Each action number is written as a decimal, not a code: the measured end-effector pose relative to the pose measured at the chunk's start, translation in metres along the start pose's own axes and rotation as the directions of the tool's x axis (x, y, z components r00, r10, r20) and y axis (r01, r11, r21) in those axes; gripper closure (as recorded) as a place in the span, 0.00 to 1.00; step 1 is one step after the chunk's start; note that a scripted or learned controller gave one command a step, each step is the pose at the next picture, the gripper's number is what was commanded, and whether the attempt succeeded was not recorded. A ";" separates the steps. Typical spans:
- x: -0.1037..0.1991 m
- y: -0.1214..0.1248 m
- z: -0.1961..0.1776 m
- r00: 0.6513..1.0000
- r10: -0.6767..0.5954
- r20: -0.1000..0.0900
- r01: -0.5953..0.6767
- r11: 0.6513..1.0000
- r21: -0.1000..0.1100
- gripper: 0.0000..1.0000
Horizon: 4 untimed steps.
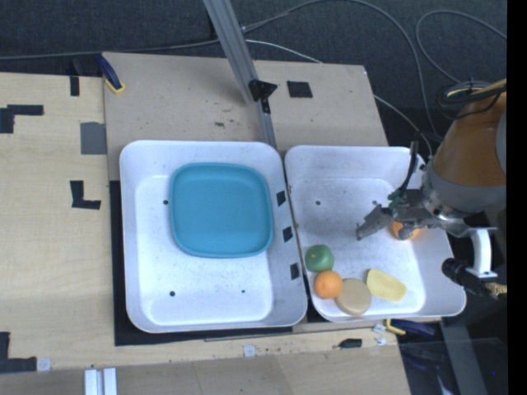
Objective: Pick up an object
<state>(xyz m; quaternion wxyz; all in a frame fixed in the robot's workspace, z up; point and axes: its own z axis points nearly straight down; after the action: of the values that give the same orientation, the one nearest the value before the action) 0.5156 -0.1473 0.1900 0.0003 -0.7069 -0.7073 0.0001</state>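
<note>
Claw (380, 220) in right bin (346, 171), fruits (328, 285) nearby

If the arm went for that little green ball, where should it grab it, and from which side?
Probably straight from above, closing across the middle of the green ball. It is round, so any pair of opposite sides would do, but the orange ball sits close in front of it and the bin wall is just to its left, so those sides look cramped.

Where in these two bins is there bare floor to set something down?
Left bin: the strip in front of the teal plate. Right bin: the back half, between the divider and the gripper. Crowded: its front edge, with the green ball, orange ball, tan disc and yellow piece.
</note>
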 end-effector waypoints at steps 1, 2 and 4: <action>0.003 -0.003 0.043 1.000 0.000 0.000 0.000 1.000 0.004 0.00; 0.004 -0.004 0.096 1.000 0.000 -0.001 0.000 1.000 0.005 0.00; 0.011 -0.009 0.035 1.000 0.000 0.001 0.000 1.000 -0.004 1.00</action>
<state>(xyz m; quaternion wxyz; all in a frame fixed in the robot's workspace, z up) 0.5067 -0.1365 0.1554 -0.0013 -0.7067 -0.7075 -0.0010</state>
